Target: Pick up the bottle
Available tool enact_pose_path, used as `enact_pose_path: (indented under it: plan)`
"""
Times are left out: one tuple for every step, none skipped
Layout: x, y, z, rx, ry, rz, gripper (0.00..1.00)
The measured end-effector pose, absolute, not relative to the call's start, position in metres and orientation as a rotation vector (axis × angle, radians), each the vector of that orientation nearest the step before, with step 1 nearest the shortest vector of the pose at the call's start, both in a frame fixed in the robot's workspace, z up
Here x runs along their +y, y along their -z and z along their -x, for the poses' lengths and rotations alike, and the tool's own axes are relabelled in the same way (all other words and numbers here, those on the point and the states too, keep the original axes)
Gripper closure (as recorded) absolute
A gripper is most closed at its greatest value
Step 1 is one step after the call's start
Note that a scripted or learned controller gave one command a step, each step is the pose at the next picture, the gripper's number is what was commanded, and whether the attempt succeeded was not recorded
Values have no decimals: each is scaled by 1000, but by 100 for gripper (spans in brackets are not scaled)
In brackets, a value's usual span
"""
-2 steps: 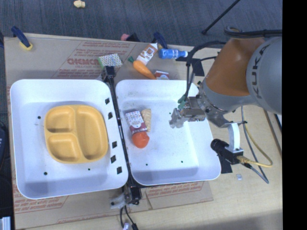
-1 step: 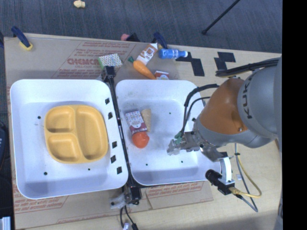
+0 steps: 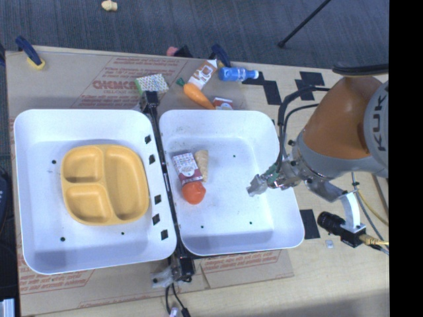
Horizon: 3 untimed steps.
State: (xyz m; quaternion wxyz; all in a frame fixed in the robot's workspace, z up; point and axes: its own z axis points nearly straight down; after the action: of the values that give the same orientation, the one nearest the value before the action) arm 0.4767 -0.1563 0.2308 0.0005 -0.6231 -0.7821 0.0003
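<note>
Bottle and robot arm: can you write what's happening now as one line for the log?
bottle: lying in right bin, left part | gripper: over right bin, right of bottle, apart | yellow tray: in left bin

Bright, even overhead light, soft faint shadows inside the white bins (image 3: pixel 218 240), mild overall softness, no harsh glare

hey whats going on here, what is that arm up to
A grey KUKA arm with an orange band reaches in from the right, its gripper low over the right side of the right white bin. The bottle it is meant to pick up, red-capped with a red label, lies on its side near that bin's left wall, apart from the gripper. The left bin holds a yellow divided plate.
</note>
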Motion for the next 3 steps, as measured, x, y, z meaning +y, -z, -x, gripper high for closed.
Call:
enact_pose_path:
  plan:
    - [-135,-149,-476,-2464,-3,1941,100]
    - [-212,-234,-477,-2495,-2,1911,100]
    - [-168,-206,-476,-1887,-3,2505,100]
